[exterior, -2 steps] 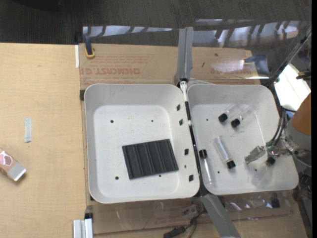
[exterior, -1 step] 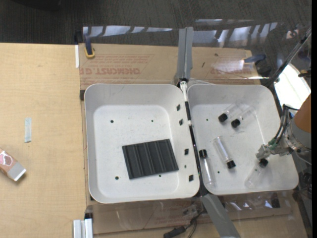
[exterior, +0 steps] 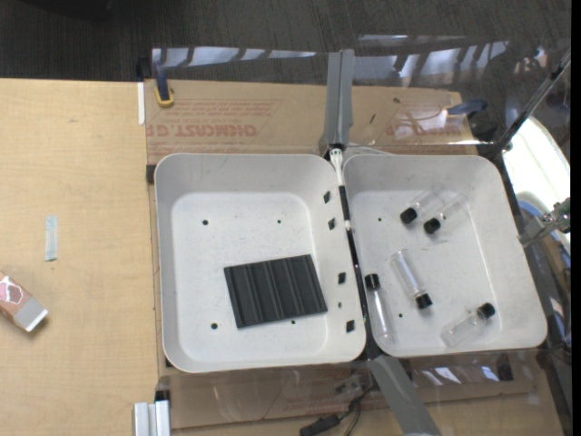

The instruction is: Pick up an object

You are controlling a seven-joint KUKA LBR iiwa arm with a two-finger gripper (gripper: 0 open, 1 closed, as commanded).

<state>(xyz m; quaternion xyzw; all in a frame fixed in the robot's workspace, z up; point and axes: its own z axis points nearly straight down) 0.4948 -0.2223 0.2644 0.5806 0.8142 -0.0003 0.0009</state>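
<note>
The left white bin [exterior: 182,243] holds a flat black ribbed pad [exterior: 275,291], lying slightly askew toward its front. In the right white bin [exterior: 508,243] lie several clear vials with black caps. Two of them [exterior: 419,207] [exterior: 445,214] rest close together near the back. Another vial [exterior: 408,278] lies in the middle. A long vial [exterior: 377,312] lies along the bin's left wall, and one more [exterior: 467,323] sits at the front right.
The bins stand on brown cardboard [exterior: 227,125] with a grey post [exterior: 339,98] behind their join. On the wooden bench to the left lie a small grey strip [exterior: 51,238] and a red-and-white block [exterior: 18,302]. Clear panels and metal parts stand along the right side.
</note>
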